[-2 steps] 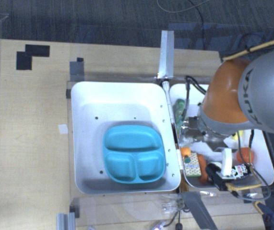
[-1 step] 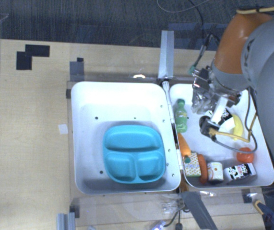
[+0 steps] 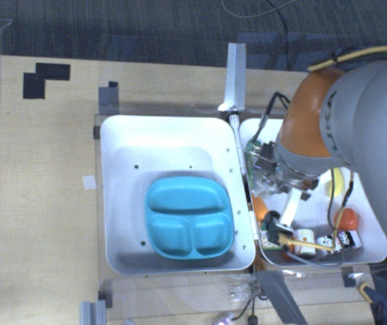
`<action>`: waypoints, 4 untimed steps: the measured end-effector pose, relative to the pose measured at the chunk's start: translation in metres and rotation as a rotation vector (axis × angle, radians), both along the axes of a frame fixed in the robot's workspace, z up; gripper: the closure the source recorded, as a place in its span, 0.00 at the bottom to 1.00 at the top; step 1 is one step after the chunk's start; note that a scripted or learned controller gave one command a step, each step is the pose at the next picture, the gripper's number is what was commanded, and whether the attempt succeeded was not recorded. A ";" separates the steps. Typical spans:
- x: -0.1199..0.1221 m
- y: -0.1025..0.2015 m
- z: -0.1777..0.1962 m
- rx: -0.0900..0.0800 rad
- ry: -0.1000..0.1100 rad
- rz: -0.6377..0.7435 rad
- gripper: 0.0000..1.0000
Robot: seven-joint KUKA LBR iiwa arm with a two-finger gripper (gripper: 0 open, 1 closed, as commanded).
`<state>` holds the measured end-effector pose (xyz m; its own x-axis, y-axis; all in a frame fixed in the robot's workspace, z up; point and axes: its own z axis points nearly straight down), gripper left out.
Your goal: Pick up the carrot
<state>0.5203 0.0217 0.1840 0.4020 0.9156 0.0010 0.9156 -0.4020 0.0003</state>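
Observation:
The carrot shows as a small orange piece against the left wall of the right bin, partly hidden under the arm. My gripper hangs low in that bin, just above and to the right of the carrot. The grey wrist with its orange band covers much of the bin's upper half.
The left bin holds a blue divided tray. In the right bin lie a yellow banana-like piece, a red-orange ball, something green at the left wall, and several small items along the front.

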 end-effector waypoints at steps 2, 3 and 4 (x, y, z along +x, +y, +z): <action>0.051 -0.017 0.032 0.000 -0.001 -0.367 1.00; 0.031 -0.063 0.023 0.000 0.001 -0.488 1.00; -0.019 -0.012 0.024 0.001 0.001 -0.430 1.00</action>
